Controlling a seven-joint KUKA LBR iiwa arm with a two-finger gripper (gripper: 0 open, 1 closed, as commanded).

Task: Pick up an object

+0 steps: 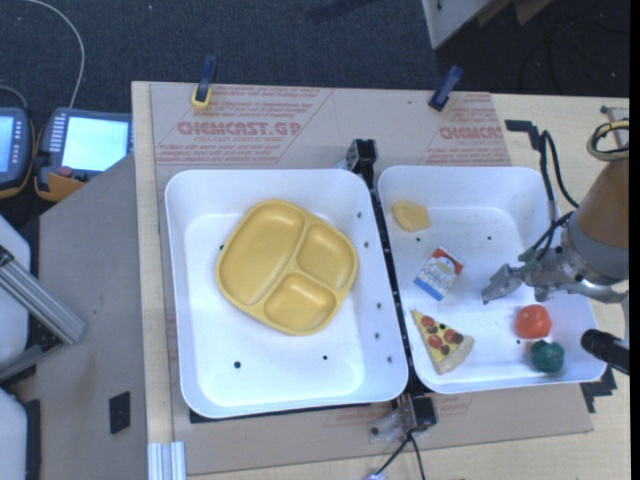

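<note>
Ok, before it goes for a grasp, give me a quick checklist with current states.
1. Gripper above the right bin, carrying nothing: ok.
2. Finger opening: cannot tell.
3. Nearest target, milk carton, lies apart from its neighbours: ok.
4. Tomato and green object sit close together beside the arm; clean single grasp: not ok.
5. Pizza slice lies flat near the bin's front edge; graspable: cannot tell.

Yellow divided plate in the left bin
</note>
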